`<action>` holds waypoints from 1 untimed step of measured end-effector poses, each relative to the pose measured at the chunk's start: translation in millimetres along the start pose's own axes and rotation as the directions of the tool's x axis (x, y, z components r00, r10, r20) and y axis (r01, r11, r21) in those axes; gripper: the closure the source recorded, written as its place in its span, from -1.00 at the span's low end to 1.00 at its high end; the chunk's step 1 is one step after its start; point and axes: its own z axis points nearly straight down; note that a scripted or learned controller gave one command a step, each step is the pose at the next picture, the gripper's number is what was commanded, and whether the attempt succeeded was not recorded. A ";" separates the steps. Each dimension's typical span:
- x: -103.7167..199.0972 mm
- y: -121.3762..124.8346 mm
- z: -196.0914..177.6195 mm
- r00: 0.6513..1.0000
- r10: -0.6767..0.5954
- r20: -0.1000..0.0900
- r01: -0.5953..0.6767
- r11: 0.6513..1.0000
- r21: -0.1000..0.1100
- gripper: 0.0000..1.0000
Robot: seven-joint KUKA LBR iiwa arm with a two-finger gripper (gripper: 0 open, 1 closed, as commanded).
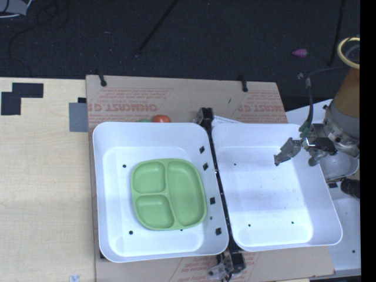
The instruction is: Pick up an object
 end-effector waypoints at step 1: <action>-0.1 1.8 -6.5 1.000 -0.002 0.002 0.002 1.000 -0.013 -1.00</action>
